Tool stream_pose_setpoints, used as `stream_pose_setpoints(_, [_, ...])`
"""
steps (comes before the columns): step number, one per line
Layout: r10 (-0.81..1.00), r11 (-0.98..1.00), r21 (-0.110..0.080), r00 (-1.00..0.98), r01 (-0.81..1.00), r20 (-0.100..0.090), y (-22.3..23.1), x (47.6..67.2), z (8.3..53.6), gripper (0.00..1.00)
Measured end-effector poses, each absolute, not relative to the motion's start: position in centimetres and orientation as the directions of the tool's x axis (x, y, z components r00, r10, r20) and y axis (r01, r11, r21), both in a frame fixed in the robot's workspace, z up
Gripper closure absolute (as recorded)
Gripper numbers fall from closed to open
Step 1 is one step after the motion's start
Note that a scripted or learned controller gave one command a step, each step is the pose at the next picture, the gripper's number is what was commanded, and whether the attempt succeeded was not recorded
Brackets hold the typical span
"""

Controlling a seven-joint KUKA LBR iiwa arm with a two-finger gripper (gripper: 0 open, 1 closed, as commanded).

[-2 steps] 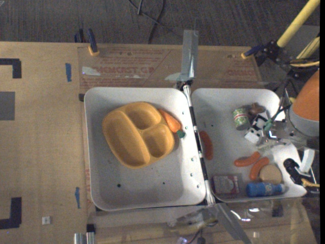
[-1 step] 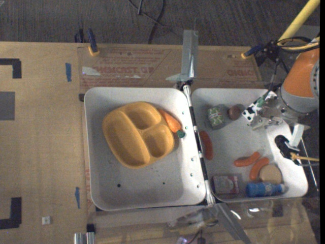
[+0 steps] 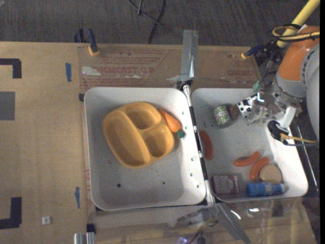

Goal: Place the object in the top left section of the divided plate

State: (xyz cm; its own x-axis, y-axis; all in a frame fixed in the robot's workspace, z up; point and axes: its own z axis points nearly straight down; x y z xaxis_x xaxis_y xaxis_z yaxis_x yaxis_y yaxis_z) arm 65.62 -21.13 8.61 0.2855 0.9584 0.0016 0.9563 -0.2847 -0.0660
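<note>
The yellow divided plate (image 3: 138,133) lies in the left bin (image 3: 101,187), its three sections bare. An orange carrot (image 3: 171,121) with a green end rests against the plate's right rim. My gripper (image 3: 258,110) hangs over the upper right part of the right bin (image 3: 297,182), far from the plate. A small black-and-white spotted thing (image 3: 245,107) sits just left of the gripper, and whether it is between the fingers I cannot tell. A small can (image 3: 221,115) stands left of that.
The right bin also holds a red sausage (image 3: 205,144) near its left wall, two orange sausages (image 3: 247,160) (image 3: 259,168), a round tan piece (image 3: 270,174), a blue bottle (image 3: 265,189) and a small box (image 3: 226,183). A metal divider (image 3: 195,151) separates the bins.
</note>
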Motion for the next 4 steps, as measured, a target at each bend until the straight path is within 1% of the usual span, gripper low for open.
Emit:
stream_pose_setpoints(1, [0.864,-0.503,-0.009,0.503,0.864,0.005,-20.8,64.2,8.7,1.0])
stream_pose_setpoints(2, [0.92,-0.392,-0.007,0.392,0.92,-0.005,-12.5,64.8,8.7,1.0])
stream_pose_setpoints(3, [0.94,-0.342,0.002,0.342,0.94,0.001,-4.6,66.8,18.6,1.0])
stream_pose_setpoints(4, [0.905,-0.426,-0.003,0.426,0.905,0.0,1.9,59.2,18.4,1.0])
